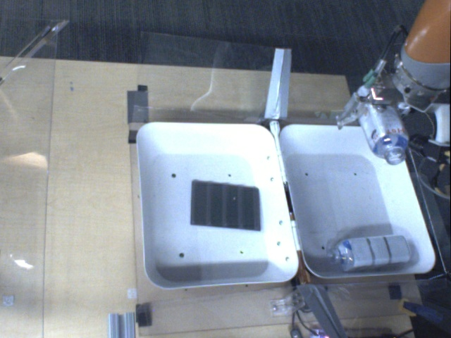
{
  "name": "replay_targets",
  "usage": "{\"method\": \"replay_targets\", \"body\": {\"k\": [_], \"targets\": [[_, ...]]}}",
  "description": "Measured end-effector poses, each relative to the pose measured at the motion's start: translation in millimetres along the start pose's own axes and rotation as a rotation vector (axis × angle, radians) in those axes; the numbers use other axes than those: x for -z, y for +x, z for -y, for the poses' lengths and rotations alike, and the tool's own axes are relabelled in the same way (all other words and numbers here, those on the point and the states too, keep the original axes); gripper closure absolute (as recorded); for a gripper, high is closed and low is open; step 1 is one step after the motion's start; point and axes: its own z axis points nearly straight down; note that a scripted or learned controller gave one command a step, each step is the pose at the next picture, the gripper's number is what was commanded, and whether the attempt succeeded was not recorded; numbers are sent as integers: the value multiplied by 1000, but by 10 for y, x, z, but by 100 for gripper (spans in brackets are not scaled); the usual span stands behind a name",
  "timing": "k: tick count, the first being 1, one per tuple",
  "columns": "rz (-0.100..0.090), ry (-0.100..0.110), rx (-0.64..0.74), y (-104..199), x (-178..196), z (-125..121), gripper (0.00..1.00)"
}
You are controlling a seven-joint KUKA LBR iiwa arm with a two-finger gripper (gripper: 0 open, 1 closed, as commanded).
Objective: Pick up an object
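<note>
— So how far along was the pick?
— A bottle [372,252] lay untouched by the right bin's [352,182] near wall; the left bin [162,189] held a dark ridged pad [226,205]. Farther back, the gripper [373,108] carried a second bottle [384,134] clamped in its jaws, lifted over the far right rim.
— Room to move?
— Plenty above; walls were well below.

Floor [176,5]: dark grey carpet beyond the far edge.
Counter [84,210]: pale wood, evenly lit as you look down.
Clear panel [28,153]: on your left (catches faint glare).
</note>
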Motion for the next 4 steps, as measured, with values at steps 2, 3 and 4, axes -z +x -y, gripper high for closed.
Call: {"method": "replay_targets", "body": {"k": [2,3,4], "targets": [[2,-5,287,-570,-1851,422,0],[-9,20,382,-701,-1865,-214,0],[3,-6,327,-756,-1288,-263,0]]}}
